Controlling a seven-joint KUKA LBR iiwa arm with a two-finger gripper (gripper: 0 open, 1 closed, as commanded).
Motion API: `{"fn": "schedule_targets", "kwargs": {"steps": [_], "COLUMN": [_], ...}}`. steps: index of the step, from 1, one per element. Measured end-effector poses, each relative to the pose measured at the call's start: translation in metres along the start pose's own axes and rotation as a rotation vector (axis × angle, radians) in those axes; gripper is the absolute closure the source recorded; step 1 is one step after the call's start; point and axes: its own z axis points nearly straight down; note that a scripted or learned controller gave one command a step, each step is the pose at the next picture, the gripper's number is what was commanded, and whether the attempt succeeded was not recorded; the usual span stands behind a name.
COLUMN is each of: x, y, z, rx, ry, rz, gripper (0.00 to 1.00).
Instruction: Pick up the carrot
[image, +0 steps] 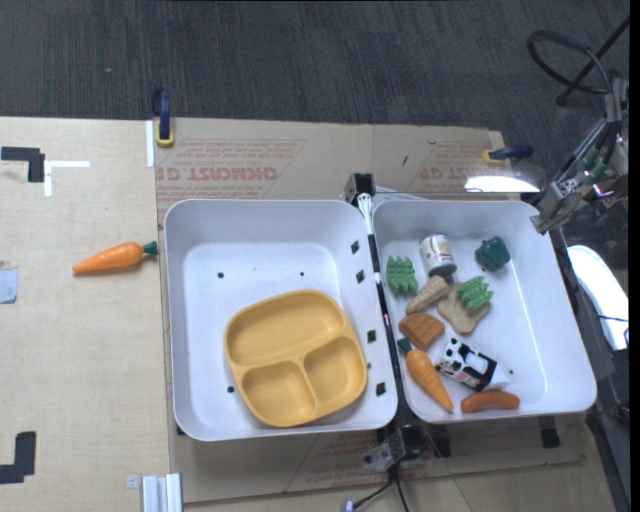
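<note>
Altogether two carrots (428, 379) (112, 258), two bins (190, 225) (560, 290).

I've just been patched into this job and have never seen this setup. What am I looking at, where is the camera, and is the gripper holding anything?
This is one camera fixed above a bench, looking down at a slant. Two shallow white bins sit side by side. The left bin holds a yellow divided plate. The right bin holds small toy foods: a carrot near its front left, a sausage, a small can, green leafy pieces, bread-like pieces and a black-and-white packet. A second carrot lies outside the bins, on the bench to the left.

The robot arm reaches in from the right; its gripper sits at the upper right, by the right bin's far corner. It is too small and cluttered to judge, and nothing is visibly held.
</note>
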Motion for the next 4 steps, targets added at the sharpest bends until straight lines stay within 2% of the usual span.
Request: {"fn": "schedule_targets", "kwargs": {"steps": [1,2,3,4], "x": [-0.001,0.077,0.076,0.096], "y": [0.003,0.007,0.007,0.035], "z": [-0.009,0.135,0.135,0.263], "rx": [-0.005,0.018,0.018,0.016], "ry": [-0.006,0.023,0.023,0.027], "rz": [-0.006,-0.117,-0.116,-0.305], "gripper": [1.0,1.0,0.0,0.0]}}
